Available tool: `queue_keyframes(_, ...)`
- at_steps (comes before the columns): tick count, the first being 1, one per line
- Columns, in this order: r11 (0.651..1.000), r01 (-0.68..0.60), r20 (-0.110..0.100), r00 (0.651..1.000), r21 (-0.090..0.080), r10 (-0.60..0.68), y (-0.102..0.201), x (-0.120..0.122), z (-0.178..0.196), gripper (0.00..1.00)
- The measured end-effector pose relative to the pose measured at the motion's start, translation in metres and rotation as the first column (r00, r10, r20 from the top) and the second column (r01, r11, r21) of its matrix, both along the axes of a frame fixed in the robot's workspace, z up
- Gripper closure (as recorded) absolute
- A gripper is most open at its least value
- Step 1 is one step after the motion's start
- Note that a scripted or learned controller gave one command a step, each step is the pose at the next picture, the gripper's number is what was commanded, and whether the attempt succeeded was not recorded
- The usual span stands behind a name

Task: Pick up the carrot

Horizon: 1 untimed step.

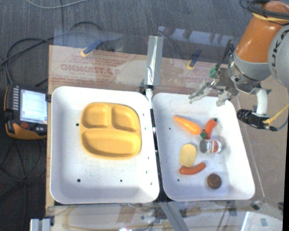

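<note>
I'm seeing the bench standing on grey carpet. A yellow tray is sitting in the left bin. The carrot is lying in the right bin (among other toy foods), while the gripper is hovering spread open, holding nothing, over the far rim.

You're looking at an evenly lit, fairly bright scene — light falls from above, and shadows under the arm are faint. Both white bins run close to washed out. A clear panel at the back throws pale glare. Focus is soft throughout — the small items look slightly blurred.
</note>
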State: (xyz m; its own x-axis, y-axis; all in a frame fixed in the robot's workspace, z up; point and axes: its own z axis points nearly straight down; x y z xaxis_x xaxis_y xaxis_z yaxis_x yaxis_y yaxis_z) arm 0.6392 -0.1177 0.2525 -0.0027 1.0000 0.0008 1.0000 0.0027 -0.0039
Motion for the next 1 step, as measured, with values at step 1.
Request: queue_keyframes(1, 0.995, -0.104, 0.000, 0.995, -0.002, 0.104, -0.0167, 0.0049, -0.0780, 0.00)
